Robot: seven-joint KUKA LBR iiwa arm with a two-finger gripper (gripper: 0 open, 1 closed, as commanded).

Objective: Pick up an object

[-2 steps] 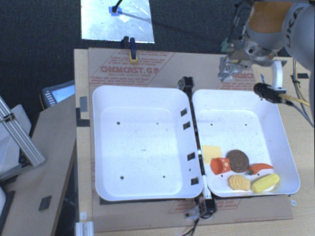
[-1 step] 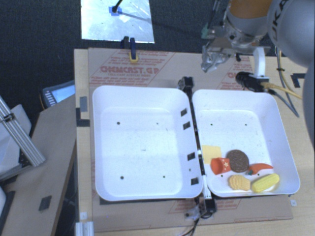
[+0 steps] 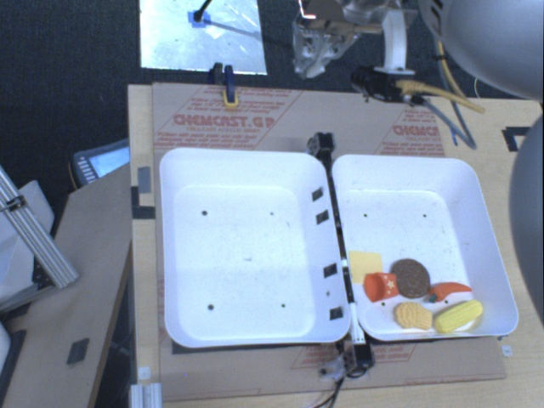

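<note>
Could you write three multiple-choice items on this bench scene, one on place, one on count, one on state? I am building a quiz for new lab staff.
1. Where do the toy food pieces lie?
A. In the far corner of the left bin
B. In the near part of the right shallow white bin
C. On the cardboard between the bins

2. How many small objects are in that bin?
A. Two
B. Nine
C. Six

3. Where is the arm's gripper?
A. Up above the bench's far edge, away from the objects
B. Pressed onto the corn
C. Resting in the left bin

Answers:
1 B: the pieces cluster by the bin's near wall.
2 C: pale yellow flat square, red wedge, round brown cookie, orange-red carrot piece, tan ridged biscuit, yellow corn cob.
3 A: it hangs beyond both bins.
</note>
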